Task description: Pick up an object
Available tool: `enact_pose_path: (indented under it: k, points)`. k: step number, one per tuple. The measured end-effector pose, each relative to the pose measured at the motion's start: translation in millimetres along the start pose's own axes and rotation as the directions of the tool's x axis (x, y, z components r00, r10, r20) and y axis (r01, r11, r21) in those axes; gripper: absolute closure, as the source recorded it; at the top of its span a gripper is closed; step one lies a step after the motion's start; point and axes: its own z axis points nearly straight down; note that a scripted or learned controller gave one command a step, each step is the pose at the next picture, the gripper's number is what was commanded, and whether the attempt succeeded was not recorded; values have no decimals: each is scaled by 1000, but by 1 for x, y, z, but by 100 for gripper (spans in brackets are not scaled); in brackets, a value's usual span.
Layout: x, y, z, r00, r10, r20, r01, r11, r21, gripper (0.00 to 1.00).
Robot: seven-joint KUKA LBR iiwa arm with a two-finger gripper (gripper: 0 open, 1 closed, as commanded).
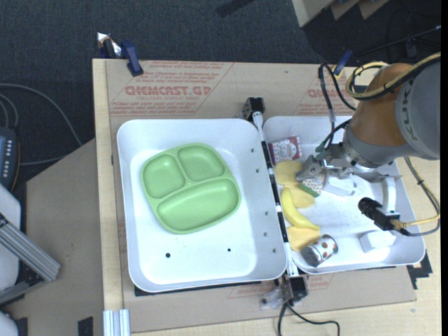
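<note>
Tool point(313, 176) low in right white bin point(392, 254), just right of yellow plastic banana point(297, 212); can't tell grip state. Risk: crowded clutter, tool glances off banana's curve.

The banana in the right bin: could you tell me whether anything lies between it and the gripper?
Nothing visible does. The gripper hangs low just right of the banana, with bare bin floor between them. A small packet lies behind the banana and a can lies in front, both off that line.
</note>
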Motion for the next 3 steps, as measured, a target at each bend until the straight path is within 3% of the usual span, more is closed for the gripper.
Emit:
enact_pose_path:
  k: [1,2,3]
  points:
    - [-3,-17,0,1000,-4,-4,4,1000,-6,0]
    - [11,90,7,1000,-3,-11,3,1000,15,0]
    - [10,22,6,1000,-1,-12,2,1000,18,0]
